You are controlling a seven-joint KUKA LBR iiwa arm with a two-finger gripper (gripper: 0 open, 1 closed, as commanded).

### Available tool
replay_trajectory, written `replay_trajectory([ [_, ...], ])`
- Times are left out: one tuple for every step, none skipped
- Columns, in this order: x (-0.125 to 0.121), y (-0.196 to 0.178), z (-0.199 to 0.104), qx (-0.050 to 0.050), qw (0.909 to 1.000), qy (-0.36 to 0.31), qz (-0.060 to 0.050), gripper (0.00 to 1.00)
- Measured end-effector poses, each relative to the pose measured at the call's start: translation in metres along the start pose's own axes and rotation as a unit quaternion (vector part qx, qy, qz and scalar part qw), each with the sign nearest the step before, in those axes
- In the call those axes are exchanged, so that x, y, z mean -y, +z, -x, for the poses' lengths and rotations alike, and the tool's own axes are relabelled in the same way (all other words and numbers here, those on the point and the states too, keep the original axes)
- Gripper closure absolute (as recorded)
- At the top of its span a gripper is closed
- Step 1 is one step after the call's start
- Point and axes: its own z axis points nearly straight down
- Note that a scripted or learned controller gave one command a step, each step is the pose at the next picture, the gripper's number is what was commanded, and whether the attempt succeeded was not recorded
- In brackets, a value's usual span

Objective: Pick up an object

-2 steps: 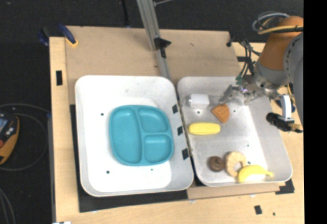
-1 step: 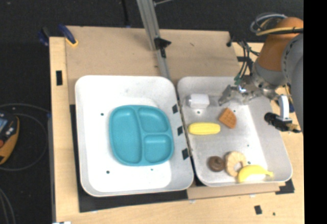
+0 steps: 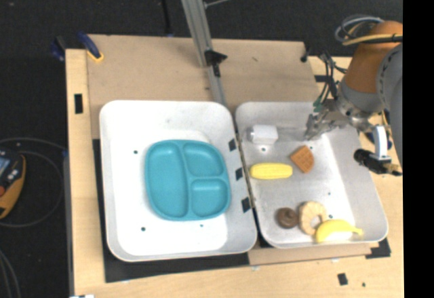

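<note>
The grey arm's gripper (image 3: pixel 314 128) hangs over the far edge of the right white bin (image 3: pixel 359 184); whether its fingers are apart cannot be told. Below lie a yellow corn cob (image 3: pixel 271 171), an orange cracker-like square (image 3: pixel 302 159) and a yellow banana (image 3: pixel 337 229).

1. The two shallow white bins (image 3: pixel 169 113) look like smooth moulded plastic with a soft sheen.
2. The turquoise divided plate (image 3: pixel 186 178) looks like matt, smooth plastic.
3. The pale tan bench top (image 3: pixel 135 66) looks like matt, unvarnished wood board.
4. The slanted grey rail (image 3: pixel 193 5) looks like ribbed, dull metal.
5. The yellow corn cob (image 3: pixel 271 171) and yellow banana (image 3: pixel 337 229) look like glossy plastic.
6. The orange band (image 3: pixel 369 62) on the arm looks smooth and semi-glossy.
</note>
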Motion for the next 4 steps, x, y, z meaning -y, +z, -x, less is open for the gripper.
replay_trajectory([
  [0.001,-0.046,-0.004,-0.002,1.0000,0.003,-0.001,1.00],
  [0.002,-0.111,0.000,-0.001,1.0000,0.003,0.001,1.00],
  [0.002,-0.127,0.001,-0.002,1.0000,0.001,-0.002,1.00],
  [-0.002,-0.139,-0.050,-0.004,1.0000,0.001,-0.002,1.00],
])
